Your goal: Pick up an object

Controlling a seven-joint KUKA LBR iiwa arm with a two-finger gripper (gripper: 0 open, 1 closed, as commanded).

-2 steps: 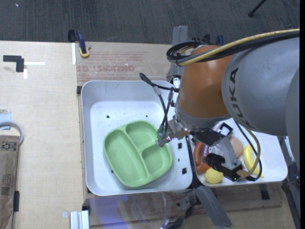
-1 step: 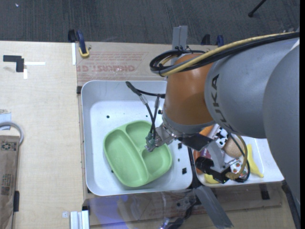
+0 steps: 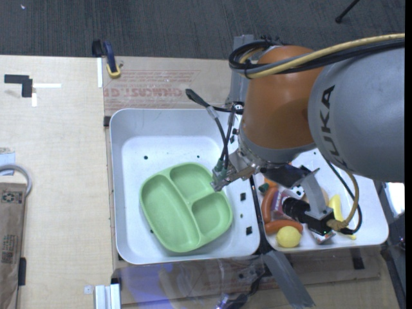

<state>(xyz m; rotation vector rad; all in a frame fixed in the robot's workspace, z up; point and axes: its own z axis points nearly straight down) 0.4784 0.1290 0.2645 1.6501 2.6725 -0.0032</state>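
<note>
Pale wood makes up the surface (image 3: 58, 172), and on it sit two shallow white bins side by side. Your left bin (image 3: 129, 134) carries a green divided plate (image 3: 187, 206), lying flat and a little askew toward the near wall. Your right bin (image 3: 373, 227) holds a cluster of small things: a yellow lemon-like fruit (image 3: 289, 236), an orange carrot-shaped piece (image 3: 282, 225) and something reddish beside them.

The tool (image 3: 220, 179) hangs just over the plate's right rim, at the divider between the bins. The wrist and cables hide it, so you cannot tell from this angle how it is set.

If you go for the plate, a flat face gives nothing to pinch. Aim to straddle the raised rim or one of the inner ridges, come straight down, and close only once the rim sits between the tips. Lift slowly; a wide plate held by one edge will likely tilt and slip.
</note>
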